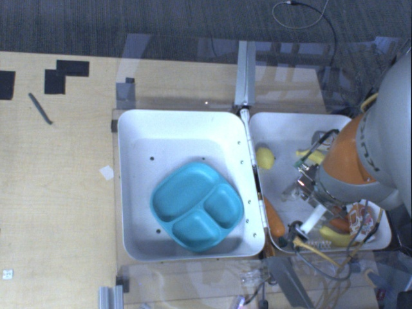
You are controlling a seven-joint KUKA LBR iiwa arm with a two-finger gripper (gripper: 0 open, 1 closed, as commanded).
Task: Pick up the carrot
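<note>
The carrot (pixel 274 219) is a short orange piece lying against the left wall of the right bin (pixel 290 124), near its front corner. My gripper (pixel 300 185) hangs low over the middle of that bin, a little to the right of the carrot and farther back. Nothing of the carrot is between it. The grey arm with its orange band (pixel 344 163) comes in from the right and covers much of the bin's right side.
A yellow lemon (pixel 264 158) lies by the right bin's left wall, behind the carrot. A yellow banana-like item (pixel 335 234) and a red-printed packet (pixel 358 219) sit at its front right. The left bin (pixel 135 172) holds a blue divided plate (pixel 196 205).
</note>
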